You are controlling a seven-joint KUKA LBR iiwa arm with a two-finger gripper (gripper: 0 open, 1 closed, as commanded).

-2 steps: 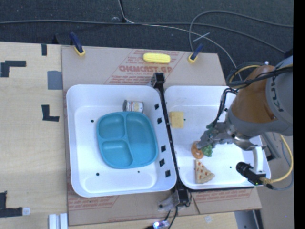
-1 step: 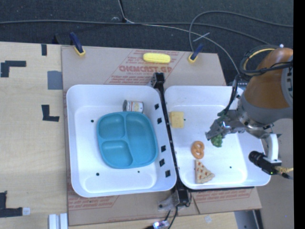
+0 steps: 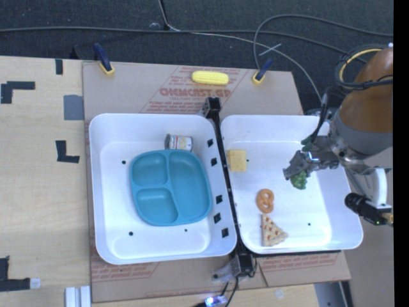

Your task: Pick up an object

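Observation:
My gripper (image 3: 298, 173) hangs over the right side of the right bin (image 3: 332, 235), and its fingers are closed on a small green broccoli piece (image 3: 299, 182) that sticks out below the tips. Left of it, a brown pretzel (image 3: 264, 200) lies on the bin floor, with a pizza slice (image 3: 272, 230) just below that. A yellow cheese square (image 3: 237, 160) sits near the bin's left wall.
The left bin (image 3: 105, 235) holds a blue divided plate (image 3: 170, 187) and a small tin can (image 3: 178, 142) behind it. A yellow oblong item (image 3: 209, 77) lies on the cardboard beyond the bins. Blue-and-yellow clamps (image 3: 102, 59) hold the cardboard's far edge.

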